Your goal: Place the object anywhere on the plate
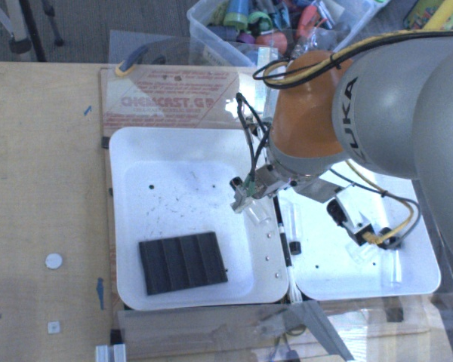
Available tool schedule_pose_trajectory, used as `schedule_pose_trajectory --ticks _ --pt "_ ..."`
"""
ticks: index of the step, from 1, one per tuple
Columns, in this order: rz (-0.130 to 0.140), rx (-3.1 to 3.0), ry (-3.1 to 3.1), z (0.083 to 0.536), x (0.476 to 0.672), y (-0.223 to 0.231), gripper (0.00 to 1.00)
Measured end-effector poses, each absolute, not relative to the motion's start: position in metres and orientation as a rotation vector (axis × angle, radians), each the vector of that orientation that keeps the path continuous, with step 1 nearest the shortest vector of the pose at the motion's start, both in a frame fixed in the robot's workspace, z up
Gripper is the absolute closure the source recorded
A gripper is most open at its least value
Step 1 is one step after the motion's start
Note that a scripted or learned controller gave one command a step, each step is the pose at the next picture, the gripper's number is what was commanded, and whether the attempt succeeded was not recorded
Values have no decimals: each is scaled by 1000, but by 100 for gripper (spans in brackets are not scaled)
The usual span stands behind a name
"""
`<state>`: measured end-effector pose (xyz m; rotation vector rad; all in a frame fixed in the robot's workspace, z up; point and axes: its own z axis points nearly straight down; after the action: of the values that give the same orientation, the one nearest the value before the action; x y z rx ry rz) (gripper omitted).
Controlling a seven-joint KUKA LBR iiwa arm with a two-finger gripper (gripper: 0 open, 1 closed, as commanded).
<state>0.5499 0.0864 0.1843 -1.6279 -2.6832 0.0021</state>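
dark ribbed plate (183,262) lies in left bin (136,157), near front.

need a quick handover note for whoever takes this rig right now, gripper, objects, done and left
Gripper: over the right rim of the left bin, near the divide between the two bins; whether it holds anything cannot be told.
Job's things: a dark ribbed plate lies flat in the left bin's lower part, nothing on it. The object to place cannot be made out.
Done: no placement yet.
Left: get the object onto the plate and release it.
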Motion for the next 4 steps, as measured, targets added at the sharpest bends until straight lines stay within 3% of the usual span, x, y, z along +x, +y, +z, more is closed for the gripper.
schedule_pose_trajectory --ticks 1,2,3,4 --pt "-1 -1187 -2909 171 545 173 100" --pt "-2 -1217 -2895 106 497 219 100" --pt "-1 -1031 -2969 246 480 196 100" --pt "-3 -953 -2996 277 491 223 100"
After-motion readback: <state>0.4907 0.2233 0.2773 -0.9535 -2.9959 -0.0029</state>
